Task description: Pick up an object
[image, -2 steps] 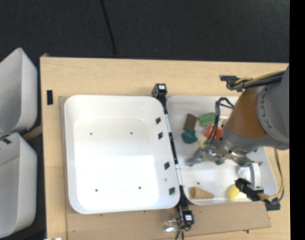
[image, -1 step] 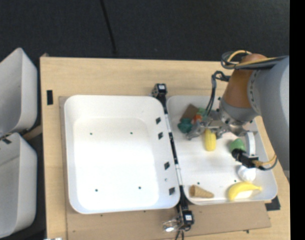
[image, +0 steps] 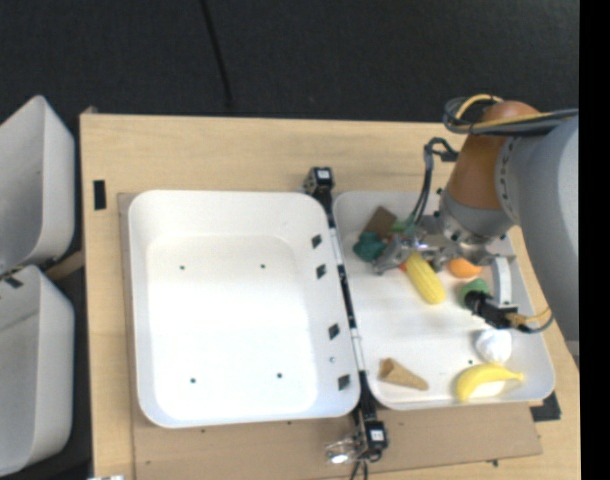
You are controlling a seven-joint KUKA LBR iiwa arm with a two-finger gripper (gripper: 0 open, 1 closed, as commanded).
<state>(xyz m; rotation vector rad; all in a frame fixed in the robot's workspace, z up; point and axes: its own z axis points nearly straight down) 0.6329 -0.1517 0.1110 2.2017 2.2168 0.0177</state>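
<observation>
My gripper (image: 403,251) is low in the far part of the right bin (image: 435,340), hanging from the grey arm with its orange band. It sits between a dark green object (image: 368,246) on its left and a yellow corn cob (image: 424,279) just below and to its right. Whether it touches either one is unclear. A brown flat piece (image: 383,217) lies behind the green object. An orange object (image: 465,266) and a small green one (image: 475,286) lie under the wrist.
Near the front of the right bin lie a tan wedge (image: 401,374), a yellow banana (image: 485,381) and a white object (image: 494,345). The left bin (image: 155,268) stands beside it, the two bins' rims meeting along the middle.
</observation>
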